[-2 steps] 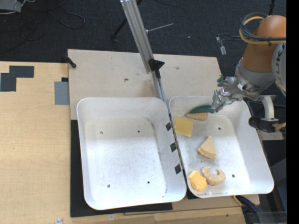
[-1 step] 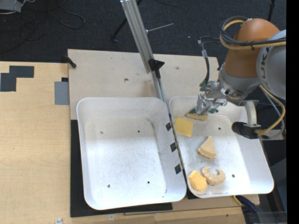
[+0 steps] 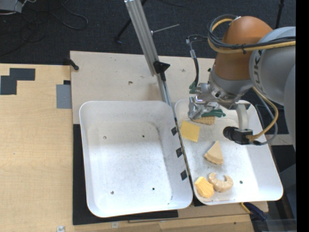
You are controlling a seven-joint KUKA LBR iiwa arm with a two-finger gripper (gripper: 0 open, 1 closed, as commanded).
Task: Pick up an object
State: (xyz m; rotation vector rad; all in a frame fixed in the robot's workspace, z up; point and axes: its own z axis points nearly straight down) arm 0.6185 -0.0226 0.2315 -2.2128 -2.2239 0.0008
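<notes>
Your hand [image 3: 197, 111] is down at the right white bin's [image 3: 260, 178] far edge, over a tan waffle-like piece [image 3: 207, 121]; I cannot tell its grip. A flat yellow square [image 3: 189, 131] lies just beside, near the divider edge.

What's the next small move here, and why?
Probably a short lift straight up to test the grasp: the hand is low in the right bin, against a waffle-like piece. Whether it actually holds it can't be told.
</notes>
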